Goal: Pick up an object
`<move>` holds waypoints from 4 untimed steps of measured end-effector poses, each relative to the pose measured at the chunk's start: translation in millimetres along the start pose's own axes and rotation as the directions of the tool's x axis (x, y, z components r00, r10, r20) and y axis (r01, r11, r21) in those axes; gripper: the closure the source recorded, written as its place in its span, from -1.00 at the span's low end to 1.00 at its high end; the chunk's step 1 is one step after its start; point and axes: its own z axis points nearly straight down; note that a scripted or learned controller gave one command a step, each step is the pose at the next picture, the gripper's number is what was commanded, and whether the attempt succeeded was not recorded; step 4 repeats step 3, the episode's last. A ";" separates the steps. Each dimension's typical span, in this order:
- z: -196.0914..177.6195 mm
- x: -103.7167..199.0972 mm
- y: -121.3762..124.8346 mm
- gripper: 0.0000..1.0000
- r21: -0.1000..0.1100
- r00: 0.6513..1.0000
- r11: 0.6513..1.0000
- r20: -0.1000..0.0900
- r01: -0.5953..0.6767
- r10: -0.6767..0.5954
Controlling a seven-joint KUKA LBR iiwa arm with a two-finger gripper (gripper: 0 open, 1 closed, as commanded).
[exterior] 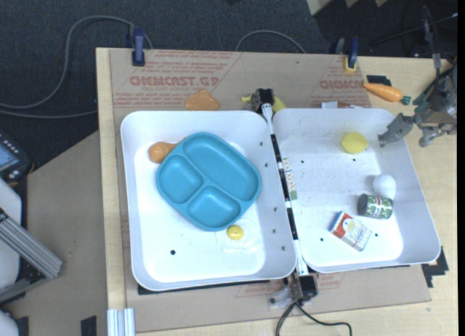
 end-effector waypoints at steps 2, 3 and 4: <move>140.0 59.3 82.2 -1.00 -0.006 1.000 1.000 0.000 0.007 -0.007; 128.6 55.5 80.2 1.00 -0.004 1.000 1.000 0.002 0.003 -0.003; 128.6 55.5 80.2 1.00 -0.004 1.000 1.000 0.002 0.003 -0.003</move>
